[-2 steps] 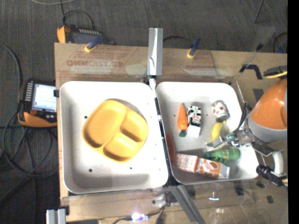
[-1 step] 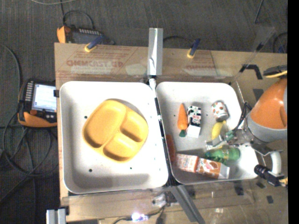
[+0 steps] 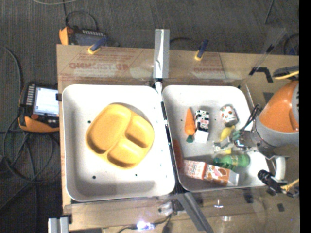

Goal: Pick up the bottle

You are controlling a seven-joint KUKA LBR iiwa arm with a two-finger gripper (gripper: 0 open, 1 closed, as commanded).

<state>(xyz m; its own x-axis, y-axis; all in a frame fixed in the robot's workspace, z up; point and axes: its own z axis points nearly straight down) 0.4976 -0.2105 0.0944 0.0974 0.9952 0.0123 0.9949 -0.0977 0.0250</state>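
Fingers (image 3: 232,141) down in the right bin (image 3: 181,98), just over the green bottle (image 3: 233,160); can't tell if they're open or closed, too cluttered. Bottle lies on its side near the front wall, beside the juice carton (image 3: 210,172). Yellow plate (image 3: 121,135) sits in the left bin (image 3: 77,178).

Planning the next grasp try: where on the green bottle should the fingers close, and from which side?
Grip the green bottle across its rounded mid-body, coming from above. It lies on its side, long axis roughly left-right, so the fingers should likely straddle its narrow width. The juice carton crowds its front side and the banana sits behind, leaving little room.
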